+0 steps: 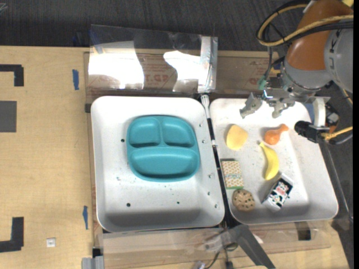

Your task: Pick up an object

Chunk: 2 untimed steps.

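While fingers (262,109) gape, six objects

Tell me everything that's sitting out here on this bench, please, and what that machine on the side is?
Left bin: one, white, left half of the bench.
Right bin: one, white, beside it.
Divided plate: one, teal, centre of the left bin.
Yellow rounded piece: one, upper left of the right bin.
Carrot-like toy: one, orange, upper middle of the right bin.
Banana: one, yellow, middle of the right bin.
Patterned cracker-like square: one, tan, left side of the right bin.
Cookie: one, brown, lower left of the right bin.
Small packet: one, white and black, below the banana.
Arm: one, grey and orange, right.
End effector: one, grey, open, above the right bin's far edge, holding nothing.
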Tool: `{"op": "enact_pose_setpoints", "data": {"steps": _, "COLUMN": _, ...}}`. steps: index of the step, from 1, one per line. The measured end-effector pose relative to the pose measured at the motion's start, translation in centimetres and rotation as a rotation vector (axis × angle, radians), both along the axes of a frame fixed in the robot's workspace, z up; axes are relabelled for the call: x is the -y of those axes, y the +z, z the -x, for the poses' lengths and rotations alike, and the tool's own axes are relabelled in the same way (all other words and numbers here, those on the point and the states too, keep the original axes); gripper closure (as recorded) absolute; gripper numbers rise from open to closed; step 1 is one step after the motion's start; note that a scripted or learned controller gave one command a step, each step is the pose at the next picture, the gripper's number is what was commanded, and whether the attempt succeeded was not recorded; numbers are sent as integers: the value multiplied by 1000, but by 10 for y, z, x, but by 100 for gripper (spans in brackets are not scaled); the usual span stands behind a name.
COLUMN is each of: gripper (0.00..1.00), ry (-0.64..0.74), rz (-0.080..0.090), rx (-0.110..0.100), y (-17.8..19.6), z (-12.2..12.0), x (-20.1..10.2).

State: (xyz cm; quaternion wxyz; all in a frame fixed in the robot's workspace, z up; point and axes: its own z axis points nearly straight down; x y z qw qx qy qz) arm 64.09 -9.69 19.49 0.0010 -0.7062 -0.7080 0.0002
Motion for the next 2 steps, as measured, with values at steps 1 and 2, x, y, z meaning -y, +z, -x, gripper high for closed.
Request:
{"op": "enact_pose_setpoints", "data": {"steps": 1, "gripper": 0, "ry": -43, "rz": 4, "rx": 6, "y": -108, "z": 17, "x": 74}}
{"op": "enact_pose_setpoints", "data": {"steps": 2, "gripper": 100, "ry": -39, "rz": 4, "rx": 12, "y": -96, "z": 14, "x": 71}}
